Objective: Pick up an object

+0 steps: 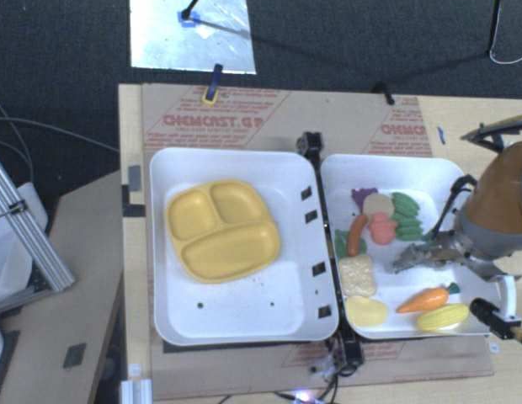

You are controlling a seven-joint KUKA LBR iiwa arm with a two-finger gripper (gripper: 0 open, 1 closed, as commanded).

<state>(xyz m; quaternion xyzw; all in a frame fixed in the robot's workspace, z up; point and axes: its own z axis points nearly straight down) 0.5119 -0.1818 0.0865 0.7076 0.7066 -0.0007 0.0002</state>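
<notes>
- We see the arm [501,200] reaching in from the right edge of the camera view, its orange band showing broad and rounded above the wrist.
- Below the band, the grey wrist section bends leftward and down.
- The gripper [402,264] extends from the wrist toward the left, lying low and nearly level.
- Its fingers [410,261] look like thin grey prongs close together; we cannot tell whether they are parted or closed.
</notes>
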